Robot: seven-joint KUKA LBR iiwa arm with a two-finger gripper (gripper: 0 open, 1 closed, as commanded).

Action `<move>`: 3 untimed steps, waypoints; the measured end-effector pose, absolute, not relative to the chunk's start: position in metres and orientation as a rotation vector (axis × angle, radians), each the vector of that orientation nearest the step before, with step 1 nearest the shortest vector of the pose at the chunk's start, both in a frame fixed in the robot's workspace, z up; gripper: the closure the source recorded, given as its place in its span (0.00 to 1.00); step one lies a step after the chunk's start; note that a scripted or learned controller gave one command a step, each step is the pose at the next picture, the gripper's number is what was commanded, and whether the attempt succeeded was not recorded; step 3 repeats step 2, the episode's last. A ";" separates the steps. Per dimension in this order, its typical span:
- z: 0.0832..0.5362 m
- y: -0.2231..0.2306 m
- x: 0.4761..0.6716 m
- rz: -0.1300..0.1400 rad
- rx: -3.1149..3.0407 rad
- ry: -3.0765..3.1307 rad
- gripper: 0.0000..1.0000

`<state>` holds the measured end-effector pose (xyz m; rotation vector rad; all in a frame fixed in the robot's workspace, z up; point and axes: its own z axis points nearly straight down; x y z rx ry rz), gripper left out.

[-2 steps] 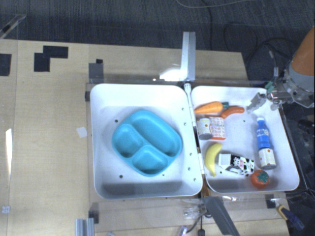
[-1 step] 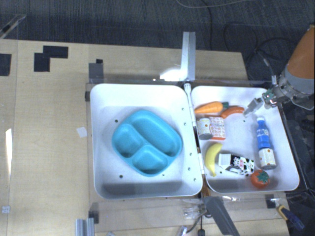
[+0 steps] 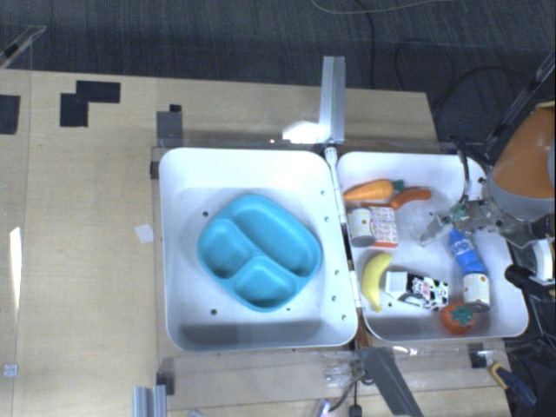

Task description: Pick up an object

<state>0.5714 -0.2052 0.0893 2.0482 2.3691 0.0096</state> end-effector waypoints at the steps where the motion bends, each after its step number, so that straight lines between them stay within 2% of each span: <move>1: 0.102 -0.204 0.574 0.017 2.042 2.366 1.00; 2: 0.196 -0.109 0.584 0.007 2.239 2.197 1.00; 3: 0.196 -0.109 0.584 0.007 2.239 2.197 1.00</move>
